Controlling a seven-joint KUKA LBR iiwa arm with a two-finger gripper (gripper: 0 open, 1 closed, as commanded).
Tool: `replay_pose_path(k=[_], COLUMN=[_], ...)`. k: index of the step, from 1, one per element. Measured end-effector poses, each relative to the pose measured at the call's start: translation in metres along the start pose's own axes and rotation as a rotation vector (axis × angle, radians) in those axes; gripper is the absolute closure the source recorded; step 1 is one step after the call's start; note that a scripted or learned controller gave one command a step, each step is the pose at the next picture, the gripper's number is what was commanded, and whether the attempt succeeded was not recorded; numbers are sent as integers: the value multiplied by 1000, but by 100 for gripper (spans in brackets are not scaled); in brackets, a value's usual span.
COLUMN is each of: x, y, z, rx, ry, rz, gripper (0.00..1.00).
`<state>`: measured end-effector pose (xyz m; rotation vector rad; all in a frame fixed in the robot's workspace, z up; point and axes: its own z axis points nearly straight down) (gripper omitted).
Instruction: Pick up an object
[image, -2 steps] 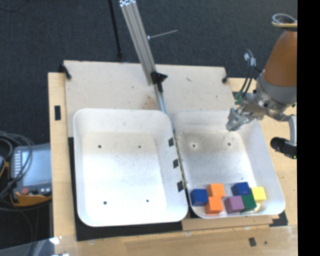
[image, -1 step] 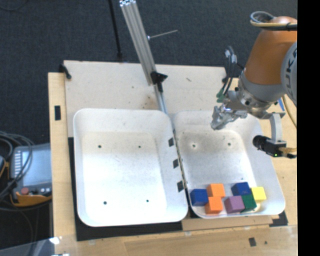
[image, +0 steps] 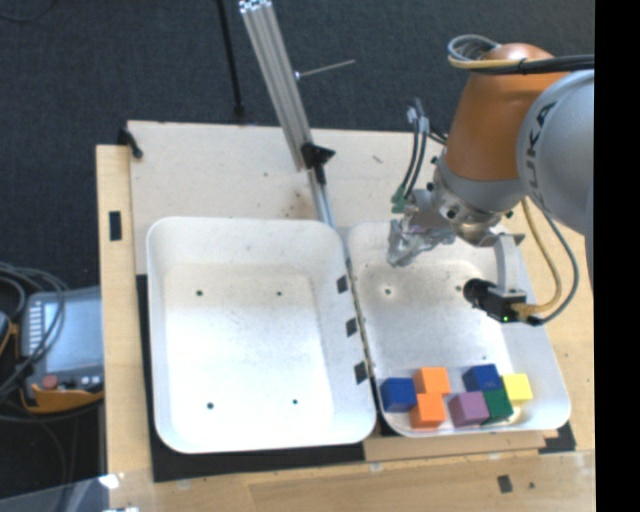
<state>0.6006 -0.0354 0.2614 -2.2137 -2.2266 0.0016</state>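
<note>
Several small blocks lie along the near edge of the right bin (image: 455, 300): a blue block (image: 398, 393), an orange piece (image: 431, 395), a purple block (image: 467, 408), a green block (image: 498, 404), a second blue block (image: 482, 378) and a yellow block (image: 517, 387). My gripper (image: 402, 245) hangs over the far left corner of that bin, well away from the blocks. Nothing shows between its fingers, which look close together.
The left bin (image: 250, 330) sits beside the right one, with black clips along the shared rim. A slanted aluminium post (image: 285, 100) rises from the bench behind the bins. A black sensor (image: 495, 300) with a green light hangs beside the wrist.
</note>
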Motion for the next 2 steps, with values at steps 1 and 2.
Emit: replay_pose_path(k=[1,2], x=[45,96], y=[-5,-6], z=[14,8], rx=[0,-4], ry=[0,1], rz=[0,-2], gripper=[100,100])
